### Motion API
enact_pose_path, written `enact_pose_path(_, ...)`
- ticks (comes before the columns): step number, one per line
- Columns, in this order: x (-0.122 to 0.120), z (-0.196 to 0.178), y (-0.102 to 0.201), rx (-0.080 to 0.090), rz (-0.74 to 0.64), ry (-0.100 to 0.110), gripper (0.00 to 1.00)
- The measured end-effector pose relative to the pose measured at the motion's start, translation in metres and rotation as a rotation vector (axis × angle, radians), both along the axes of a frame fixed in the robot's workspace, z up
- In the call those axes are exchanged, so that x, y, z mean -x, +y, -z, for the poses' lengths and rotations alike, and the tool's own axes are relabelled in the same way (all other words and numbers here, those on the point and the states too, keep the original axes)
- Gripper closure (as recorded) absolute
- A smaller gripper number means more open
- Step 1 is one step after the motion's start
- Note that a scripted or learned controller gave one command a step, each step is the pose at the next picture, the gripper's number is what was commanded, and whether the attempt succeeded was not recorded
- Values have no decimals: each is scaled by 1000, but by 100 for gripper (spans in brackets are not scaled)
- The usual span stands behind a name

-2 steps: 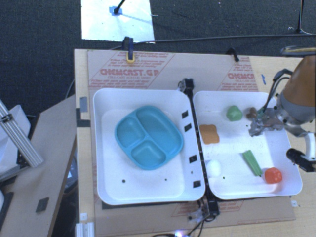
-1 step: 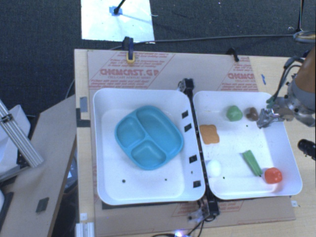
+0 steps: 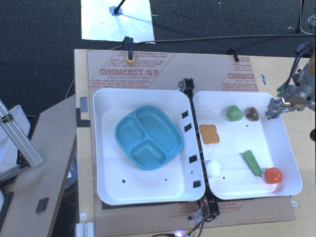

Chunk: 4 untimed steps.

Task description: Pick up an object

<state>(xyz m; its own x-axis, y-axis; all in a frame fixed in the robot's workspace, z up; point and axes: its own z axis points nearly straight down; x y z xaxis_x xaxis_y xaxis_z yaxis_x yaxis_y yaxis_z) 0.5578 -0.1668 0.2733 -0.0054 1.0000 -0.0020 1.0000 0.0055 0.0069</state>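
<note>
Brown lump point(image 3: 252, 114) lies just left of the pincer point(image 3: 274, 108).

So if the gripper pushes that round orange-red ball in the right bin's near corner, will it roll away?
The round orange-red ball probably rolls easily, since it looks smooth and rounded. It sits by the right white bin's corner wall, which would likely stop it. The long green piece lying close beside it may block or deflect it.

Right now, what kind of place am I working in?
Likely a robotics lab test bench: two white bins taped side by side on a board, toy-like items such as a blue divided plate, the gripper at the right.
</note>
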Motion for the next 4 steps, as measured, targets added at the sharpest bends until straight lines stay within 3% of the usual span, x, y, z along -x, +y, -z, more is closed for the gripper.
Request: enact_pose_path(4, 18, 19, 196, -4, -4, 5, 100)
